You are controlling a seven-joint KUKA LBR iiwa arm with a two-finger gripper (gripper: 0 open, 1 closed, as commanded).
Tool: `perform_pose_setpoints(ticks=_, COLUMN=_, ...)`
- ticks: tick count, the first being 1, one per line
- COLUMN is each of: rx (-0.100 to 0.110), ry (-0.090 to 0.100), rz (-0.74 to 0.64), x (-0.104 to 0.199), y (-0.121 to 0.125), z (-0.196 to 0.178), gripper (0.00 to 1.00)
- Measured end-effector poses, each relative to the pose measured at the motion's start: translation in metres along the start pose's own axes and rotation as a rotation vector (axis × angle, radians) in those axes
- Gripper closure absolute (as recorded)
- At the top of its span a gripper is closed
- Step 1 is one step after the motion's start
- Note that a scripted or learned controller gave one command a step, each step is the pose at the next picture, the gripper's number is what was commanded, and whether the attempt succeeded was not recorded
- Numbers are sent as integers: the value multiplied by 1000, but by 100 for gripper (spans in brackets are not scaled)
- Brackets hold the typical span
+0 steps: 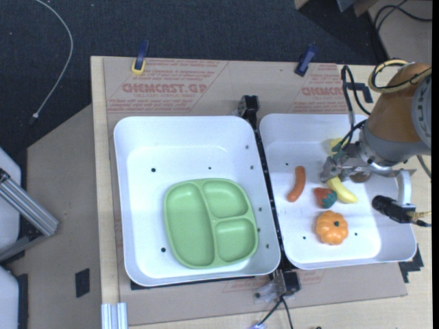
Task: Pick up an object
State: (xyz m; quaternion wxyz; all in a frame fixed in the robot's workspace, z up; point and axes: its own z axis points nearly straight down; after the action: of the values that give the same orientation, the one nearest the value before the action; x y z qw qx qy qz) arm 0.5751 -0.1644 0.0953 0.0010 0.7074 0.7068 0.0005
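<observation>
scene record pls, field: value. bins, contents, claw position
left bin: holds a green divided plate
right bin: holds sausage, banana, red and teal toy, orange pumpkin
claw: low over the right bin, just above the banana's upper end
grasp: nothing visibly between the fingers
arm: enters from the right, orange band above wrist
bench: brown board under both bins

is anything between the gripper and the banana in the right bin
Nothing visible does. The gripper hangs right over the banana's upper end; the strawberry-like toy lies against its left side, the pumpkin below it.
</observation>
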Motion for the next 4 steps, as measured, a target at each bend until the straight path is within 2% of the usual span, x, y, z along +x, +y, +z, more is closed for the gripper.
perform_pose_setpoints(ticks=2, rx=-6, ry=-2, rz=-2, x=-9, y=10, z=-109, gripper=100)
perform_pose_setpoints(ticks=3, rx=0, ry=-1, rz=-2, x=-9, y=11, z=-109, gripper=100)
perform_pose_setpoints(ticks=4, rx=4, ry=3, rz=-6, x=45, y=-3, z=-123, gripper=100)
